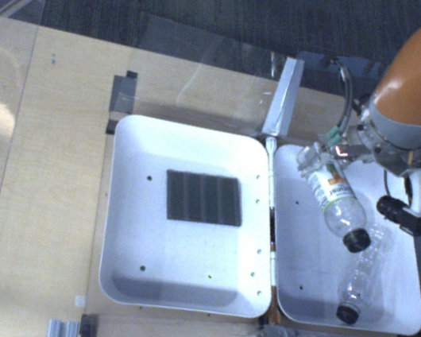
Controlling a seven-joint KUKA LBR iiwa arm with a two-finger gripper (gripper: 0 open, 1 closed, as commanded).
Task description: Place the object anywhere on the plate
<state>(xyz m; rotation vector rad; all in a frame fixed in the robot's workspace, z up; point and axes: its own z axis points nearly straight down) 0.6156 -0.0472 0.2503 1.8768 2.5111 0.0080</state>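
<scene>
A dark ribbed rectangular plate lies flat near the middle of the left bin. A clear plastic bottle with a pale label and a black cap lies slanted in the right bin, cap toward the lower right. My gripper hangs over the far left corner of the right bin, right at the bottle's base end. Whether it touches the bottle is unclear. The grey arm with its orange band reaches in from the upper right.
A second clear bottle with a black cap lies near the front of the right bin. A black cable end juts over the right bin. The raised rims between the two bins meet at the middle.
</scene>
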